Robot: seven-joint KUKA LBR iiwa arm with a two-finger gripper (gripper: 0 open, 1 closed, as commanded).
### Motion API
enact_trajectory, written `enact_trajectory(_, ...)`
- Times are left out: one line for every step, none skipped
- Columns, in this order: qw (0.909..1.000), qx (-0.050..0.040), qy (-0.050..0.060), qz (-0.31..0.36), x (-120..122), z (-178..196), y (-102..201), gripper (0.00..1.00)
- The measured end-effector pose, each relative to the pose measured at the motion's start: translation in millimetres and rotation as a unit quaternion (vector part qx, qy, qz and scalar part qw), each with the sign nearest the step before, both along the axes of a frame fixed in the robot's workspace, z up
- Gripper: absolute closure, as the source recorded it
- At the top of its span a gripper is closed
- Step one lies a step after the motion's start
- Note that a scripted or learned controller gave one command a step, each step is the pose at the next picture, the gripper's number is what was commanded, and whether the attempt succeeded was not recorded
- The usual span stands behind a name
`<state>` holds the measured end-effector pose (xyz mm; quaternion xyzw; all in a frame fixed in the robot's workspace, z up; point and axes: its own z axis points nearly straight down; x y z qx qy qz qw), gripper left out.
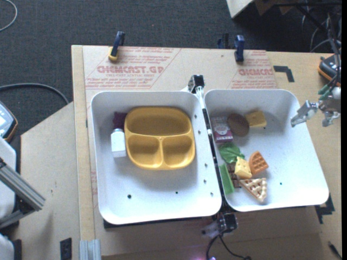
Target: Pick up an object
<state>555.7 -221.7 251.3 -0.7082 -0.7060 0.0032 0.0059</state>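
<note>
In the right bin [303,161], a slice of pizza [255,188] is seen nearest, with a waffle [258,162], a cheese wedge [243,168] and green leaves [230,152] just behind it. Farther back, a brown disc [237,124], a yellow block [255,118] and a small pink carton [221,129] are found. All are well apart from the gripper [303,114], which is held at the bin's right rim with its fingers spread, nothing between them. A yellow divided plate [160,137] and a white bottle [118,143] are kept in the left bin [157,199]. "CHEMCAST GP" is printed on the board [135,69] beyond.

Pincer [301,115] at right edge, pointing left (arm mostly cropped).
</note>
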Motion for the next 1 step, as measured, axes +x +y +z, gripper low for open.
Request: enact_trajectory(1.0,-0.0017,-0.006,0.002,2.5,6.5,0.5,0.0)
